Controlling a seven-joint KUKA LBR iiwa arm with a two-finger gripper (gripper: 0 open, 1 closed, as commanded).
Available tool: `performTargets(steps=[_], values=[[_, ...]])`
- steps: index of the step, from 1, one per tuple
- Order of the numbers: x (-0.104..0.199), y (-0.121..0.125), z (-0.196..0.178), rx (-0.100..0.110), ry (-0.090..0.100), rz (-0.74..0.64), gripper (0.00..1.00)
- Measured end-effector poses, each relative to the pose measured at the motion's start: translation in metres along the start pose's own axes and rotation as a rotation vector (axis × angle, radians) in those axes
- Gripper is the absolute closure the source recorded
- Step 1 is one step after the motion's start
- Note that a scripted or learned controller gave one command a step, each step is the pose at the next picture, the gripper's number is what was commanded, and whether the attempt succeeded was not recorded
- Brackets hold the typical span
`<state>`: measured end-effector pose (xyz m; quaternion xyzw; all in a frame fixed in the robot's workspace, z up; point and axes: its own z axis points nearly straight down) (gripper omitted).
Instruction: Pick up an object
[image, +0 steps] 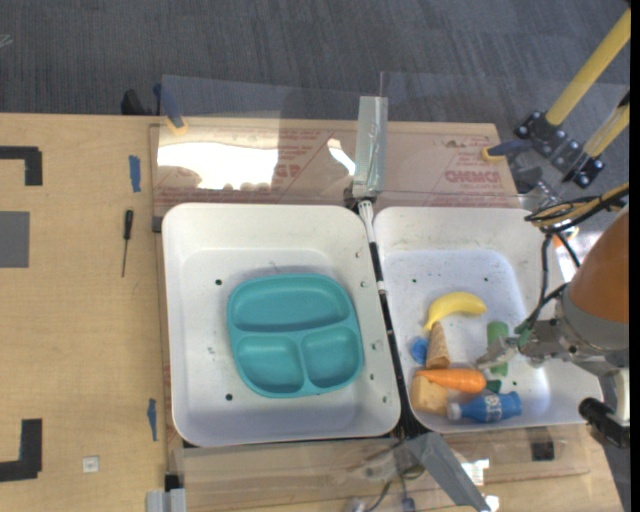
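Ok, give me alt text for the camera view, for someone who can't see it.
A grey robot arm's gripper reaches from the right into the right bin, beside a banana, a carrot, a blue bottle and a small green object. The left bin holds a teal divided plate.

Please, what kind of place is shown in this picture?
Probably a robotics lab test bench. Two white bins, the left bin and the right bin, sit on a wooden bench; toy food such as a banana lies by the robot's hand.
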<state>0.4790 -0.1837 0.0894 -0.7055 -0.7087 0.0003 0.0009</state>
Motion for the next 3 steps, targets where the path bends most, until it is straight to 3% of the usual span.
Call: performTargets(steps=[1,2,3], values=[[0.000,0.001,-0.010,-0.004,-0.001,0.002,1.00],[0.072,0.050,-0.014,-0.003,0.003,0.031,1.00],[0.065,0.014,-0.155,-0.014,-0.002,0.139,1.00]])
